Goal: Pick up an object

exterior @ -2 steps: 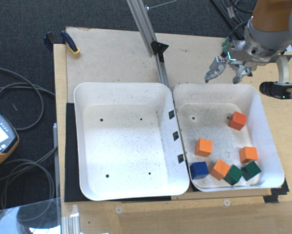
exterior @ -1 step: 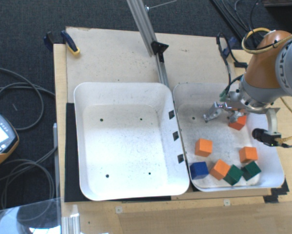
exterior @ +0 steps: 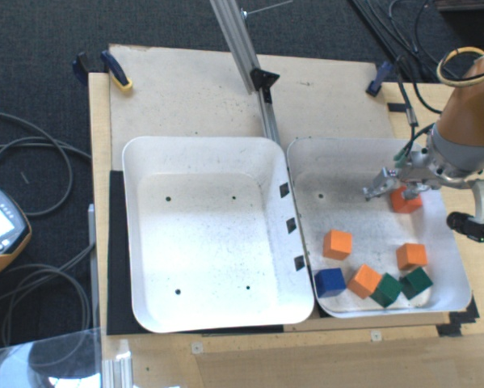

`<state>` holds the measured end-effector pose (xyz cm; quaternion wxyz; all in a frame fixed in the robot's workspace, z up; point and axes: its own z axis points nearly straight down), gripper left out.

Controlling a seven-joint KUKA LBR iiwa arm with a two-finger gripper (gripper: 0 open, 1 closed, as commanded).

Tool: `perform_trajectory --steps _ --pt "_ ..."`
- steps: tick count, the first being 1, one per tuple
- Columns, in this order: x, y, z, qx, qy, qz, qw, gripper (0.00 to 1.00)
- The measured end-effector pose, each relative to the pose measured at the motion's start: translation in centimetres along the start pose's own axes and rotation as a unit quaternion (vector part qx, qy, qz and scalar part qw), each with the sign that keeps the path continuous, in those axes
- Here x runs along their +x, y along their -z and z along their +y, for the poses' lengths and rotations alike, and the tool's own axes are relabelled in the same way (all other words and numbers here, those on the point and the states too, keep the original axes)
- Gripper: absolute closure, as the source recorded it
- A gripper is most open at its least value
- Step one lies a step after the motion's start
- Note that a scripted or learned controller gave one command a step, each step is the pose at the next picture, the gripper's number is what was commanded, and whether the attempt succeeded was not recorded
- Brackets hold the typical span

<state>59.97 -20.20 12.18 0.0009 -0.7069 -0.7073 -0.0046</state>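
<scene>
My gripper (exterior: 401,186) hangs over the far right part of the right bin (exterior: 338,156), its grey and orange wrist coming in from the right. Directly under it, partly covered by it, is a red-orange block (exterior: 406,203); whether the block is held or rests on the bin floor I cannot tell. Toward the near side of the same bin lie three orange cubes (exterior: 337,244) (exterior: 411,255) (exterior: 364,280), a blue cube (exterior: 330,282) and two green cubes (exterior: 385,290) (exterior: 418,281).
The left bin (exterior: 145,217) sits beside the right one, with black clips (exterior: 291,225) along the shared edge. A slanted metal rail (exterior: 242,47) crosses the bench at the back. Blue clamps (exterior: 116,69) (exterior: 379,78) hold the board's far corners. Cables lie on the floor around.
</scene>
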Motion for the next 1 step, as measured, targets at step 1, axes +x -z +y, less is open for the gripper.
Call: perform_trajectory --steps 1 --pt "8.82 7.25 -9.68 0.003 0.002 -0.001 1.0 0.0"
